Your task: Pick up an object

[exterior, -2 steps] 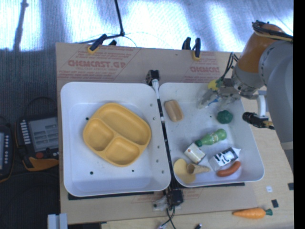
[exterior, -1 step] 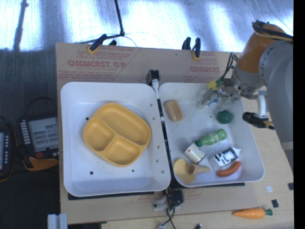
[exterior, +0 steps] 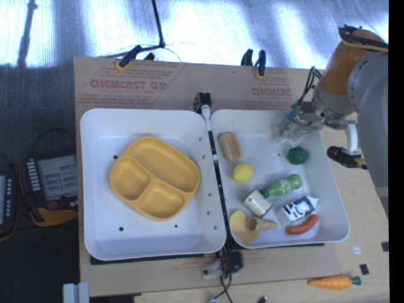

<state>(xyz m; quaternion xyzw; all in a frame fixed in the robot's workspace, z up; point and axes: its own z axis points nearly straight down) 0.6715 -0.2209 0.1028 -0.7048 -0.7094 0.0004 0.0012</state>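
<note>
camera view gives me both white bins from above at a slant. the left bin (exterior: pixel 101 232) carries a yellow divided plate (exterior: pixel 155 177), lying a little askew near its middle. the right bin (exterior: pixel 334 223) holds the loose pieces: a bread roll (exterior: pixel 230 146) near the divider, a yellow lemon (exterior: pixel 242 172) just below it, a dark green broccoli piece (exterior: pixel 298 154) toward the far right side, a green bottle (exterior: pixel 282 185) lying on its side, a small white carton (exterior: pixel 257 202) touching the bottle's lower end, a black and white milk carton (exterior: pixel 297 209), a red sausage (exterior: pixel 302 225) just beside it at the near corner, and a yellow ice cream cone (exterior: pixel 248 224) against the near wall.

my arm (exterior: pixel 353 74) comes in from the right, orange band up high, and the pincer (exterior: pixel 295 124) hangs over the far right part of the right bin, just above the broccoli piece in the picture. it is blurred from here, so i cannot tell how wide it stands, and i see nothing between its tips.

outside the bins, an orange carrot (exterior: pixel 331 282) lies on the counter (exterior: pixel 366 257) at the near right, well apart from everything else. a grey box with cables (exterior: pixel 53 178) sits off the left side of the counter.
</note>
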